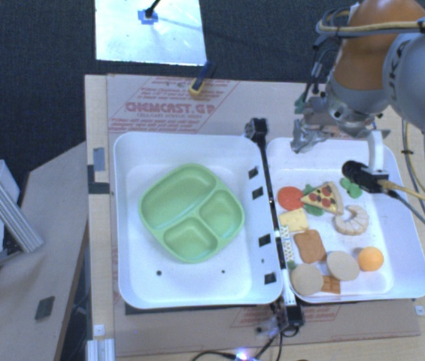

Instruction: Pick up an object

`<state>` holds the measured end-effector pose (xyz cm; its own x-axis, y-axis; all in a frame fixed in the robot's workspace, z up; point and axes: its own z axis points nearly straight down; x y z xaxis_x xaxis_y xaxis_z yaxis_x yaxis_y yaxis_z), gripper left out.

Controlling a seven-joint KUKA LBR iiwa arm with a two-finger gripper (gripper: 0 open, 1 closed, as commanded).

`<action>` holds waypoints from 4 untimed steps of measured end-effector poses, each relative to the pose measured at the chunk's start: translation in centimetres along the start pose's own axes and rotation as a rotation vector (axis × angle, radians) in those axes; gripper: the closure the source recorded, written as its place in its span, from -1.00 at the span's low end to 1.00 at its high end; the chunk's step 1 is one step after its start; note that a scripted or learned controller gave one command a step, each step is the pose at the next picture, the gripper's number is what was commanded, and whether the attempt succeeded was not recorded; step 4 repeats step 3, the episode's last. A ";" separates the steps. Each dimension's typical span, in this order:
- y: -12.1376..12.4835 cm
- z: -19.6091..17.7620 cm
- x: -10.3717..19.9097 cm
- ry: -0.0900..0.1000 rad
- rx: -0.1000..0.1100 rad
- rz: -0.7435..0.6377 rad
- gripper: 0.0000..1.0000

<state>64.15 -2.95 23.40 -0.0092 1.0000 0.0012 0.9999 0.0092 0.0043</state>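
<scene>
Pizza slice [322,197] lies below the end effector [305,140], apart.

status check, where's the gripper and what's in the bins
Gripper over right bin's far left corner, nothing between fingers. Toy food clustered nearer, untouched. Green tray in left bin. Path clear.

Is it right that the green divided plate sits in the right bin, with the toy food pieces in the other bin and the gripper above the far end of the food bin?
Not quite. The camera view shows the green divided plate in the left bin, not the right. The rest holds: the toy food pieces lie in the other, right bin, and the gripper is above that bin's far end.
</scene>
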 end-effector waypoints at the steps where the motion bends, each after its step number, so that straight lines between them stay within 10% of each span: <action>1: 0.4 0.0 4.4 0.000 0.001 0.001 1.00; 3: 2.9 0.6 13.7 0.000 0.001 0.002 1.00; 4: 2.9 0.6 13.7 0.000 0.001 0.002 1.00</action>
